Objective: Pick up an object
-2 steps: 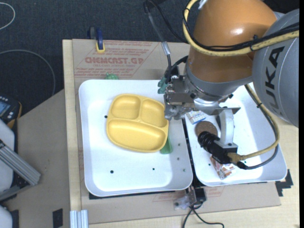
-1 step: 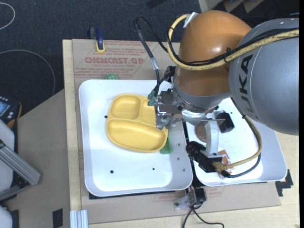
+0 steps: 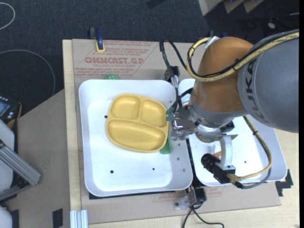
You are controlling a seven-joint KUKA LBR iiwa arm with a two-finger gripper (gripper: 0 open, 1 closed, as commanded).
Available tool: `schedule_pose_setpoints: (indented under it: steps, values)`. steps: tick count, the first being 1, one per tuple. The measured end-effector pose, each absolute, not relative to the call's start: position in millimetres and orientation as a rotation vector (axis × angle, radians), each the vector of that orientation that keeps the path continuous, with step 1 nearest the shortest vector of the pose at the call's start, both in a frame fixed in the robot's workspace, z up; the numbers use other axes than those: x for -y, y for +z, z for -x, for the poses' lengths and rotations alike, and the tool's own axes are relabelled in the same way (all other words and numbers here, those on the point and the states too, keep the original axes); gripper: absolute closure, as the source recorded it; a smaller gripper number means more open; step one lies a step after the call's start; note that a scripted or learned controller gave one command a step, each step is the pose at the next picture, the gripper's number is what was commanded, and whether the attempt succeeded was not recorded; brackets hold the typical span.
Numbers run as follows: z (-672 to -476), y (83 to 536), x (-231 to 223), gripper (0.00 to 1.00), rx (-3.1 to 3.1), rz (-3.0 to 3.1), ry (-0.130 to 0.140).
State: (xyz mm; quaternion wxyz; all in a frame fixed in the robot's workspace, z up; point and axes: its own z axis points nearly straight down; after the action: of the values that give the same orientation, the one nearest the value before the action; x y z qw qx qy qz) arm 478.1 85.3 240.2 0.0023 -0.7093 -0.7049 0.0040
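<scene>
A yellow three-compartment plate (image 3: 136, 122) lies in the left white bin (image 3: 128, 175), toward its right side. A green object (image 3: 166, 147) pokes out along the plate's right edge, mostly hidden under the arm. My gripper (image 3: 176, 125) sits low at the divide between the two bins, right beside the plate's right rim and the green object. The orange band and grey wrist cover most of it from above.
The right white bin (image 3: 266, 151) is largely covered by the arm; a small orange bit (image 3: 217, 154) shows under the wrist. A black cable and connector (image 3: 216, 167) hang over that bin. A cardboard sheet (image 3: 118, 56) lies behind the bins.
</scene>
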Motion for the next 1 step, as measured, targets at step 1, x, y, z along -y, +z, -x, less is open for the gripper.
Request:
schedule_pose_setpoints:
  steps: [1]
  values:
    - [-480.9, 381.0, -95.5, 1.00, 2.231, 2.225, -0.024]
